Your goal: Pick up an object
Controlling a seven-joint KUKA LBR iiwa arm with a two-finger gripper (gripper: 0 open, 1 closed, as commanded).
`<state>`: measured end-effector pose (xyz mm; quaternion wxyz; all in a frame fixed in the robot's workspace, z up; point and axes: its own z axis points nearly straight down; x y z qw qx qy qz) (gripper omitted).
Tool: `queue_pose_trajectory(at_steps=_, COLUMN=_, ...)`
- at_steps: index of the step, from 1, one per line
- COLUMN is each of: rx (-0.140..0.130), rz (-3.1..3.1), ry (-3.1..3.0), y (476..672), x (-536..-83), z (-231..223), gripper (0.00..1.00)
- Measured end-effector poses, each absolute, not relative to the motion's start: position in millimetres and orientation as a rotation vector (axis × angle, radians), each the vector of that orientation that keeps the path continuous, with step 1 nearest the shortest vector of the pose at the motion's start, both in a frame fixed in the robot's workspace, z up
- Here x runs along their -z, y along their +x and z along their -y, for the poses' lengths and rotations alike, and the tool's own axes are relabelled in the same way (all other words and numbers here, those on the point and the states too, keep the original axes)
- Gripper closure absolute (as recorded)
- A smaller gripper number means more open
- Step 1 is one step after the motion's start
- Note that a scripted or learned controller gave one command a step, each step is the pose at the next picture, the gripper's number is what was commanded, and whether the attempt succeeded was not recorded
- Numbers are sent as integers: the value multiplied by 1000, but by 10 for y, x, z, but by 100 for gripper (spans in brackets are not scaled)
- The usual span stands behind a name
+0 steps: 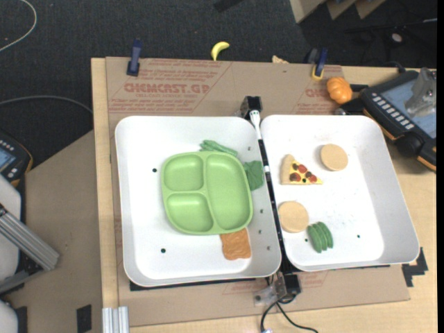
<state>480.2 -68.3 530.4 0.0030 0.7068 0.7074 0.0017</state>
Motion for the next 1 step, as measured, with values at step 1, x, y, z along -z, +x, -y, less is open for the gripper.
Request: queue_pose_trajectory(at_steps=1, rx=11, rz=-2225, ry=2229, y=4787, x=-4257, z=684, gripper=100)
